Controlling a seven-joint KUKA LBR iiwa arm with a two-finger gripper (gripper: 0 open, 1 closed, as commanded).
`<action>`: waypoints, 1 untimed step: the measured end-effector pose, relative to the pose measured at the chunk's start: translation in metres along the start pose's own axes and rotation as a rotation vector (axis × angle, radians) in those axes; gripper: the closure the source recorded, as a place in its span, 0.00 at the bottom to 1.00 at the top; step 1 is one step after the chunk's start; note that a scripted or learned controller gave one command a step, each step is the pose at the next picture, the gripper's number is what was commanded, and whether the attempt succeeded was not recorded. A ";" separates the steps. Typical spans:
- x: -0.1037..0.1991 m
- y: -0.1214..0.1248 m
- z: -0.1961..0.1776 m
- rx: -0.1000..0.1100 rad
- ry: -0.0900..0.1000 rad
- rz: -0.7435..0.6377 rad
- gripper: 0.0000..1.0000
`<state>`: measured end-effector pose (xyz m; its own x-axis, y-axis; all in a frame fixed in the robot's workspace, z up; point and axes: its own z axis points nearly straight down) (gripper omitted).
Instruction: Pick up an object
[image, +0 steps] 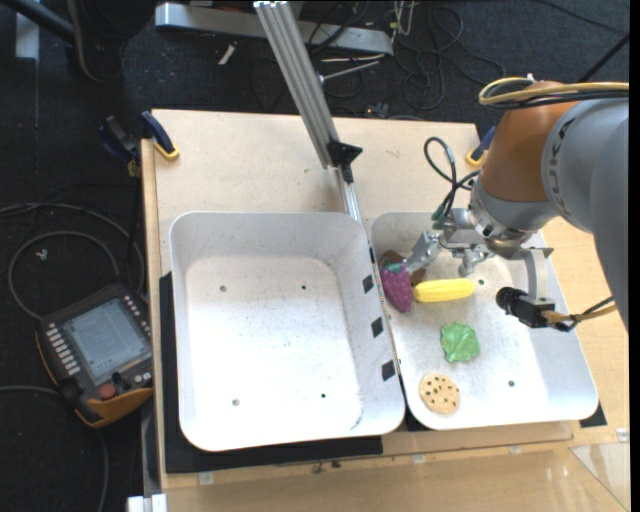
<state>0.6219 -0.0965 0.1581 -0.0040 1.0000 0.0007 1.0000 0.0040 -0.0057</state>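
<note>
Corn cob (444, 291) just below gripper (447, 259), gripper spread wide, holding nothing

A grey teach pendant (98, 346) lies on the dark floor left of the wooden bench (250, 160).

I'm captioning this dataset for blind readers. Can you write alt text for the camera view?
A grey robot arm's gripper hovers in the right white bin, above a yellow corn cob and purple grapes. A green leafy piece and a cookie lie nearer the front.
</note>
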 end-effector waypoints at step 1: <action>-0.005 -0.002 0.027 -0.020 -0.005 0.002 0.00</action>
<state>0.6202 -0.1017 0.1311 -0.0018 1.0000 -0.0040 0.9999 0.0019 0.0138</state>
